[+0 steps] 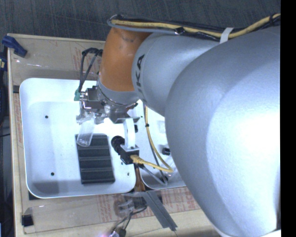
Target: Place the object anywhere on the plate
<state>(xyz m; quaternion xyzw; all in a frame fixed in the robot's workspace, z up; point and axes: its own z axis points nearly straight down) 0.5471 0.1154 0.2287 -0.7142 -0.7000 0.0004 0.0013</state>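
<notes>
Single overhead view. The grey arm with its orange band point(119, 58) reaches in from the right and covers most of the right half of the view.

Gripper point(84, 138): over the left shallow white bin point(25, 90), pointing down toward the bin floor. From this angle I cannot tell whether it is apart or together. Nothing can be seen clamped in it.

Task thing: a black ribbed rectangular block point(95, 162) lies flat on the floor of the left bin, directly below the gripper in the view and a little to its right. The gripper tip overlaps the block's upper left corner. I cannot tell whether the two touch or the tip hangs above the corner. The block's long side runs away from the gripper toward the near wall of the bin.

Other items, relative to the gripper:
- Two small dark specks on the bin floor point(46, 116), both to the left of the gripper, one higher and one lower in the view.
- The right shallow white bin point(155, 184), to the right and lower, mostly hidden by the arm.
- A blue clamp point(14, 46) on the pale brown bench board point(54, 58), well apart, up and to the left.
</notes>
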